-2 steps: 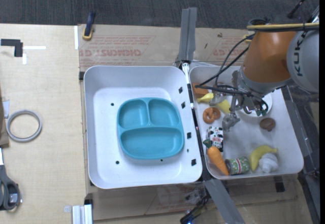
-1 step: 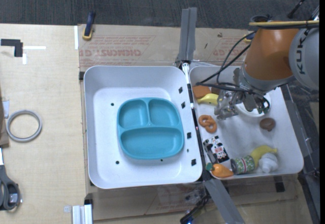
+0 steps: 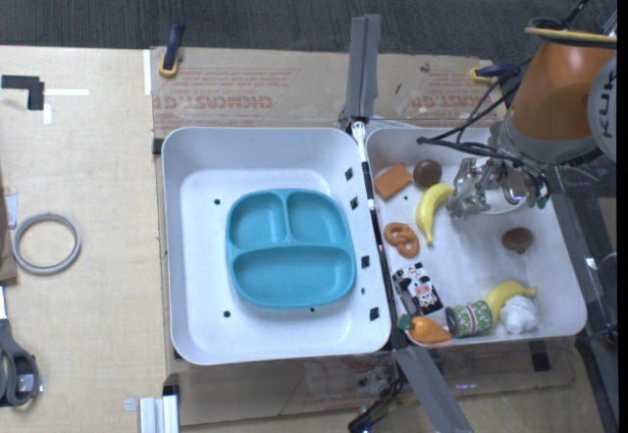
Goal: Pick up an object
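Observation:
The right bin (image 3: 564, 254) holds small toy foods: an orange block (image 3: 392, 181), a brown ball (image 3: 427, 172), a yellow banana (image 3: 430, 208), a pretzel (image 3: 401, 238), a second brown ball (image 3: 517, 241), a black-and-white cow figure (image 3: 418, 289), an orange piece (image 3: 425, 329), a green can (image 3: 470, 318), a second banana (image 3: 509, 295) and a white lump (image 3: 520, 316). My gripper (image 3: 469, 197) hangs over the upper middle of this bin, just right of the yellow banana. I see nothing between its fingers.
The left bin (image 3: 186, 254) carries a teal divided plate (image 3: 291, 247). On the bench at far left lie a grey tape ring (image 3: 44, 243) and scissors (image 3: 18, 372). A grey divider post (image 3: 363, 68) stands between the bins at the back.

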{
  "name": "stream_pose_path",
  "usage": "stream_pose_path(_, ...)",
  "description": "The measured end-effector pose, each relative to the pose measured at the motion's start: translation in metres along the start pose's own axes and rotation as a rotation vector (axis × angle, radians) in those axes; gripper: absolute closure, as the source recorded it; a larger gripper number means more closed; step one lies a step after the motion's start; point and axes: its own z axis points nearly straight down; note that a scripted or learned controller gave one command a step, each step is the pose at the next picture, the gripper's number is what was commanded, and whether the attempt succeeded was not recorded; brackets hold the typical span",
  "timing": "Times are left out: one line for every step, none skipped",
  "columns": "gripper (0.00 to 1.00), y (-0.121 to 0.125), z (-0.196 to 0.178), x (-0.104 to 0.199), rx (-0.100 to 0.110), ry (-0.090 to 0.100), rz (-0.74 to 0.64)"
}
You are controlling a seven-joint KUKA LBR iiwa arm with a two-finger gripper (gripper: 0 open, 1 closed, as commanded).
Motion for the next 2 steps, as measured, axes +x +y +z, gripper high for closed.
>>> stream_pose_path(0.0,0.0,-0.001,-0.001,0.001,-0.001,0.0)
stream_pose_path(0.0,0.053,-0.001,0.021,0.003,-0.002,0.086)
